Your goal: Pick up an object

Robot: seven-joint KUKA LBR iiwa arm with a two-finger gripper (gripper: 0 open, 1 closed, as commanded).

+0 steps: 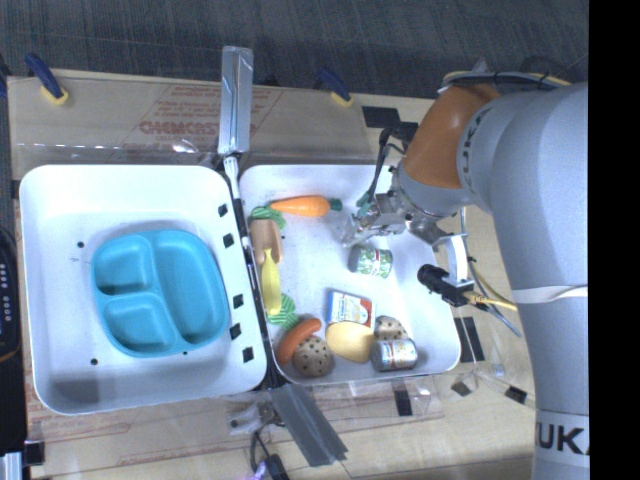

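Note:
The right bin (430, 313) holds several toy foods. A small green can (372, 261) lies near its middle. My gripper (367, 224) hangs over the bin just above and behind that can, reaching in from the right under the orange wrist band. An orange carrot (300, 206) lies to the gripper's left, near the bin's far wall. Nothing can be seen held by the gripper.
Along the right bin's left wall lie a tan wooden piece (264, 238) and a yellow banana (272, 286). At the near side sit a red-white box (348, 308), a yellow lemon (348, 342), a cookie (312, 356) and a tin (395, 353). The left bin (50, 218) holds a blue divided tray (160, 290).

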